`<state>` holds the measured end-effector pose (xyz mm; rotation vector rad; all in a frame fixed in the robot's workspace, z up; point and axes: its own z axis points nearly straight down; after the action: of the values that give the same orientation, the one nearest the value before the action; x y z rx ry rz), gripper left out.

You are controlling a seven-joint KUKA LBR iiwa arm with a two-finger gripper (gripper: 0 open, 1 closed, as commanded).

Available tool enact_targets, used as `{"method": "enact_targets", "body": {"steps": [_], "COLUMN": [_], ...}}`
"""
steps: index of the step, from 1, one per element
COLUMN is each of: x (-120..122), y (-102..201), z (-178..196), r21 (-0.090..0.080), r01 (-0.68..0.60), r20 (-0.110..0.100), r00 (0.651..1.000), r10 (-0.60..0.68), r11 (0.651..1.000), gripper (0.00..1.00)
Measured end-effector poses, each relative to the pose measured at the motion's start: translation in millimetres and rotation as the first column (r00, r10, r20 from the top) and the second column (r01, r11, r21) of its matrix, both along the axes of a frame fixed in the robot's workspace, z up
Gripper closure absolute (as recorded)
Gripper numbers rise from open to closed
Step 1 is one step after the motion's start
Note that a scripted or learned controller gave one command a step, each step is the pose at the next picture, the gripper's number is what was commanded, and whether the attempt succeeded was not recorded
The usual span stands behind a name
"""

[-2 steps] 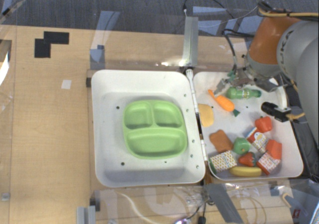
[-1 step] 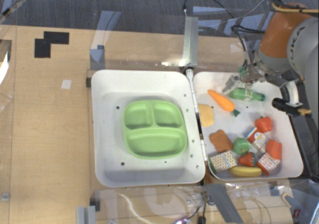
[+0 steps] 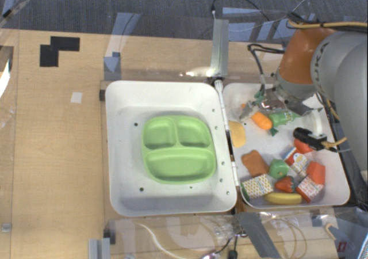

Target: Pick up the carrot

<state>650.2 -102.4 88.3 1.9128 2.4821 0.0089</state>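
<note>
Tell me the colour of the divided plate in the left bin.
The divided plate is light green, seen clearly in the camera view.

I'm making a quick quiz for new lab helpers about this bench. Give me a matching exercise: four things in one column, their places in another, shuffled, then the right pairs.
Things:
1. green divided plate
2. carrot
3. banana
4. end effector

Places:
A. front edge of the right bin
B. middle of the left bin
C. far part of the right bin, just above the carrot
D. far part of the right bin, under the end effector

Pairs: 1-B, 2-D, 3-A, 4-C
</note>
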Motion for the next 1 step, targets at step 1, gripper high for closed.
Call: {"method": "enact_targets", "body": {"steps": [1], "x": [2.7], "y": [1.8], "z": [13.3], "r21": [0.002], "r01": [-0.003], "r20": [0.007], "r00": [1.000], "r10": [0.003], "r11": [1.000], "gripper": [1.00]}}
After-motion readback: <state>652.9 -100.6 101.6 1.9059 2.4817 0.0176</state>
